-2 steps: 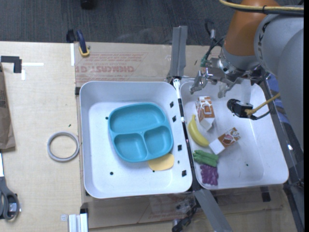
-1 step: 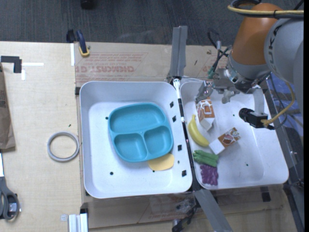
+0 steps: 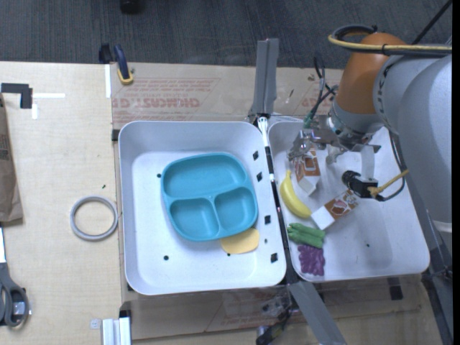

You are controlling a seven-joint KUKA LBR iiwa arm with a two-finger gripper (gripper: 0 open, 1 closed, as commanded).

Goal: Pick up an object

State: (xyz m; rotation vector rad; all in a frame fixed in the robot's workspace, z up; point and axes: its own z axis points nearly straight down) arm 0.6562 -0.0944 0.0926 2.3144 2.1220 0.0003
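Carton [image 3: 310, 172], boxy, under hand [image 3: 310, 149] | hand grip: cannot tell | banana [image 3: 293, 196] smooth, curved | tray [image 3: 209, 195] glossy plastic

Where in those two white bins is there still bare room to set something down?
The right bin has bare floor in its lower right, right of the purple grapes and green pods. Its left side is crowded: banana, cartons and the gripper. In the left bin, only margins show around the blue tray.
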